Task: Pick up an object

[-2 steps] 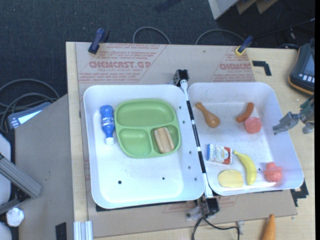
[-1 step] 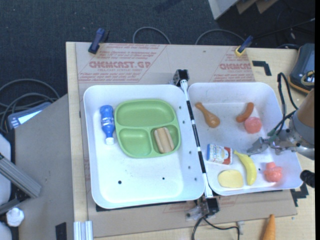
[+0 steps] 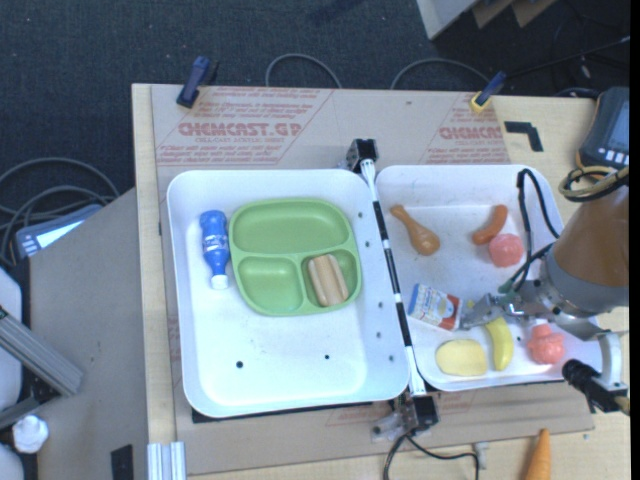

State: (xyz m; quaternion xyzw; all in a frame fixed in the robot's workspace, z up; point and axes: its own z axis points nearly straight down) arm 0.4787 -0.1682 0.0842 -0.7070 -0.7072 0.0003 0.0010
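While hanging low over right bin (image 3: 400, 183), hides own grip: cannot tell whether gripper (image 3: 483, 314) is released or clenched. Sits touching banana (image 3: 499, 345), just beside packet (image 3: 435, 306) with unreadable label. Counts seven items there, three in left bin (image 3: 190, 268). Reads "CHEMCAST GP" twice on board (image 3: 250, 128).

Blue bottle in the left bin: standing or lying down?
Lying down. The blue plastic bottle with a white cap shows its full side, cap pointing toward the camera, beside the green compartment tray.

camera view | fixed overhead; slanted down | both bins (image 3: 190, 268) framed
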